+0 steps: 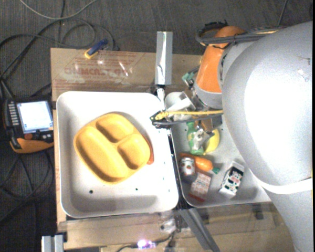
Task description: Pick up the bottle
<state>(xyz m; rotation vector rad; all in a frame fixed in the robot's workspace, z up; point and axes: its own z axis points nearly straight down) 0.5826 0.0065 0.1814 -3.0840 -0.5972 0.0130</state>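
The arm (273,98) comes in big from the right, and its dark tip sits over the wall between the two bins. Can't tell whether the jaws are spread or pressed together; from up here they're a dark blur w/ a thin yellowish rod across them. Nothing visibly pinched.

The bottle (197,138), as best I can make out, is the small clear-and-green thing in the right bin (220,201), just right of the jaws and a bit toward the near edge. It's partly under the wrist, so I can't say for sure if it's upright or tipped. A yellow fruit (214,140) is touching it on the far side from the jaws. Nearer the front are a small jar (187,167) and a carrot (204,164), close below the bottle. A red-white packet (200,185) and a little carton (231,180) lie further off.

Handling, my guess: small plastic, so light, prob. smooth and rounded. It would roll or squirt out if pinched off-centre, and thin walls may give a bit. Best hold is across the body at mid-height, not the cap, w/ the jaws coming down on the sides clear of the fruit and the jar.

Left of the jaws, the yellow divided plate (113,147) in the left bin (68,193) isn't involved.
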